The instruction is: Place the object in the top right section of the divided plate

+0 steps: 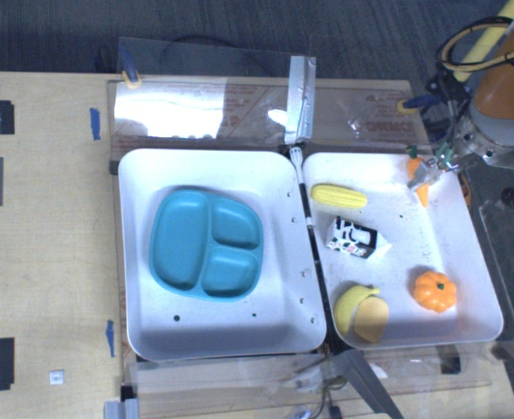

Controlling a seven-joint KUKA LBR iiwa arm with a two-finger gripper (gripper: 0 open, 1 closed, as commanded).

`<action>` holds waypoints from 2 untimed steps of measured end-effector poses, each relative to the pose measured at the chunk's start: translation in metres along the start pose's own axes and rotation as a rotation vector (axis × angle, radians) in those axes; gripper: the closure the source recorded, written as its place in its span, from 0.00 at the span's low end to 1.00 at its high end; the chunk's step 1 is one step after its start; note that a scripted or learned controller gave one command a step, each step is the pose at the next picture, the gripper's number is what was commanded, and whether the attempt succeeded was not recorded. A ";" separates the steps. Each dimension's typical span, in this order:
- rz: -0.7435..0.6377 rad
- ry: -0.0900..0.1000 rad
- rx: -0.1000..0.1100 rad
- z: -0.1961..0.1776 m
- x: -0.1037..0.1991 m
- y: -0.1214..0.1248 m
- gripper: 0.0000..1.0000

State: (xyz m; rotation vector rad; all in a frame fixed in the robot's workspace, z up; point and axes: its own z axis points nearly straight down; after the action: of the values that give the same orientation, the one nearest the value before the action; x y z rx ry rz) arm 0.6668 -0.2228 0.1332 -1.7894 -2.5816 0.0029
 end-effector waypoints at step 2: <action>-0.181 -0.005 -0.006 -0.009 0.001 0.002 1.00</action>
State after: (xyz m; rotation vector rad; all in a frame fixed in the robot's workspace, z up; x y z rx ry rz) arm 0.6688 -0.2215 0.1419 -1.5528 -2.7390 -0.0010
